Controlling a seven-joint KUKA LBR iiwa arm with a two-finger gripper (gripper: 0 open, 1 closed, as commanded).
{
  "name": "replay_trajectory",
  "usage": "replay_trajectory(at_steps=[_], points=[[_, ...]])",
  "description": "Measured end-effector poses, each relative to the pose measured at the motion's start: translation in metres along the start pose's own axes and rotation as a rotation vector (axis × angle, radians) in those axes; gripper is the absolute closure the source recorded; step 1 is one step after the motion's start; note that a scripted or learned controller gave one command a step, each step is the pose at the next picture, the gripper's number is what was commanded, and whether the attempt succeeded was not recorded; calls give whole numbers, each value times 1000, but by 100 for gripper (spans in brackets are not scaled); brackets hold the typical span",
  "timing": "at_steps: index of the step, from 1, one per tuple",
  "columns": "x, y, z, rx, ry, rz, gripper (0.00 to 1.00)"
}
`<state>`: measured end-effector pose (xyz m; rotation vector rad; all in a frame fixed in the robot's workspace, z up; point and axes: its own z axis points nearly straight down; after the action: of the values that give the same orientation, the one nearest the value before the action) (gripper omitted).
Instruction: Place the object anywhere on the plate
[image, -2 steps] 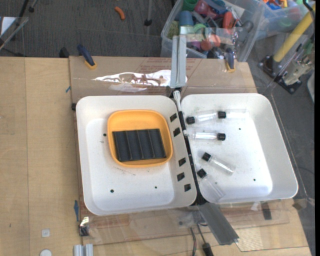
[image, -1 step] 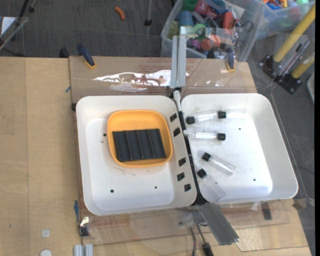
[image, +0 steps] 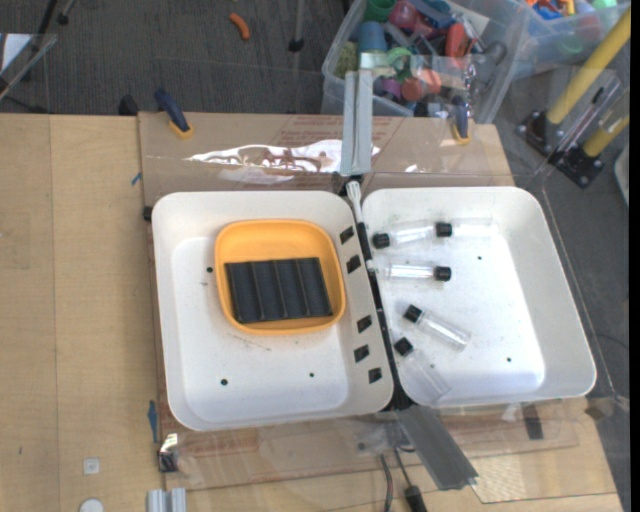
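An orange plate (image: 281, 232) with rounded corners sits in the upper middle of the left white bin (image: 250, 395). A black ridged block (image: 278, 290) lies flat on the plate, covering most of its floor. In the right white bin (image: 525, 300) lie several clear tubes with black caps: one near the top left (image: 410, 236), one below it (image: 415, 271), one tilted at mid-left (image: 436, 326), and one near the front left corner (image: 418, 367).
A grey upright post (image: 355, 110) stands behind the seam between the bins. A row of black clips (image: 362, 300) runs along that seam. A clear box of coloured toys (image: 430, 50) sits behind the bench. Bare wooden bench (image: 70, 300) lies to the left.
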<state>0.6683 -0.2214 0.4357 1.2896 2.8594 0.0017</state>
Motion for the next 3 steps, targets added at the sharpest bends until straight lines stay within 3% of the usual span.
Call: replay_trajectory(at_steps=[1, 3], points=[[3, -2, 0, 1, 2, -209, 100], [6, -7, 0, -3, -2, -892, 100]])
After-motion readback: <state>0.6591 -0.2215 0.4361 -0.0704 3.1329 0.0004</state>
